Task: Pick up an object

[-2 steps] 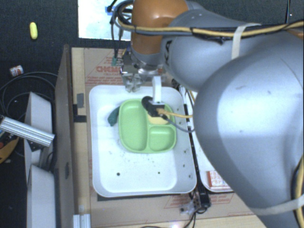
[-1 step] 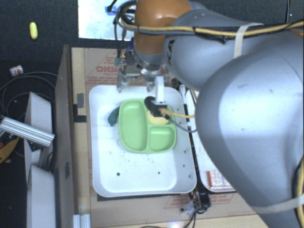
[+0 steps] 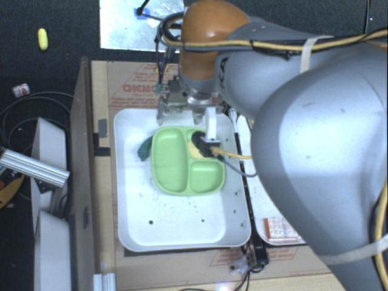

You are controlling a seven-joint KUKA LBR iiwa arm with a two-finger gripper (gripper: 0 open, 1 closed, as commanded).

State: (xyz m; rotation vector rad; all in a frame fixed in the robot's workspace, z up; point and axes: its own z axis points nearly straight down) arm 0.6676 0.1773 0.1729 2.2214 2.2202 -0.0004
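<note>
"Green item, left bin: how is it entered?"

"Green divided plate, plastic by the look; three compartments, lying flat in the far half of the white bin; no part of it lifted."

"Anything beside it?"

"One dark teal thing, small and soft-edged, touching the plate's left rim and resting on the bin floor; too blurred to name more closely. A few dark specks on the bare floor nearer the camera."

"Gripper?"

"Listed at the bin's far edge, just beyond the plate's far rim, below the orange band; whether it is spread or closed cannot be told from this angle; nothing is seen held in it."

"Right bin?"

"Mostly covered by the grey arm; one pale card with red print at its near end."

"Surroundings?"

"Brown cardboard under both bins; a silver sheet beyond it; a small yellow piece on the dark floor at far left, well apart from the bins."
</note>
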